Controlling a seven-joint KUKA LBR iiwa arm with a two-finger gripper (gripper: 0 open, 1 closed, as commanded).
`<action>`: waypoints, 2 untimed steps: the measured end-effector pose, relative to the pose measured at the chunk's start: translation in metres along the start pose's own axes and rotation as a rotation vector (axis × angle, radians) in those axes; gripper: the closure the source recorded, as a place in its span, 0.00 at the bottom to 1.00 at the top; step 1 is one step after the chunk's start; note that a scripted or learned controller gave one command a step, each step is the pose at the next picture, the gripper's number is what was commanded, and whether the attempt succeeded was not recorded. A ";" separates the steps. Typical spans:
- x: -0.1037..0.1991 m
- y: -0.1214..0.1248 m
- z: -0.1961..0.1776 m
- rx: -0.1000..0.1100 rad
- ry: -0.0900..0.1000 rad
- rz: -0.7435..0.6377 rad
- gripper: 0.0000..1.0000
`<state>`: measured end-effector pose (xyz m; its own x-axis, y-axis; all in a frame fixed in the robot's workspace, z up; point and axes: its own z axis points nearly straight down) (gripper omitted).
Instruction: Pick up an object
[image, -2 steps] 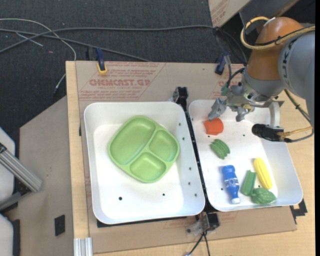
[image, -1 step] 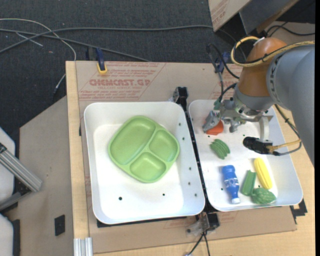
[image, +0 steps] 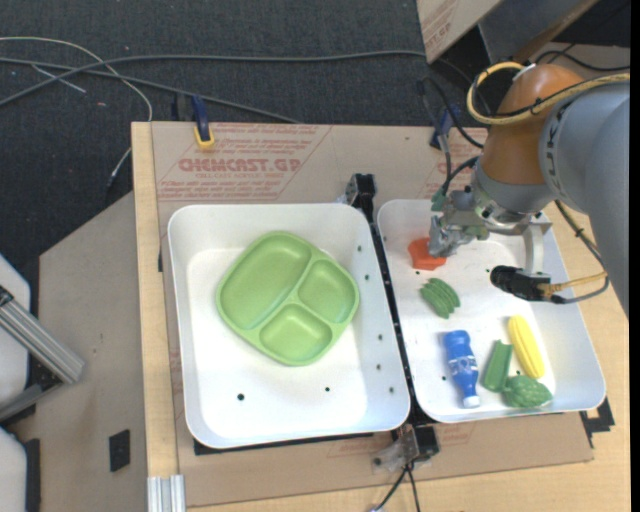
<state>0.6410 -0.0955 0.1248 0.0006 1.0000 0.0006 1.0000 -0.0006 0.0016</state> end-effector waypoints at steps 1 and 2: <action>-0.001 0.006 -0.045 -0.005 -0.002 -0.002 1.00; -0.008 0.015 -0.100 -0.007 -0.002 -0.002 1.00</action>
<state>0.6561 -0.1034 0.2248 -0.0012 1.0000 -0.0019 1.0000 0.0012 0.0085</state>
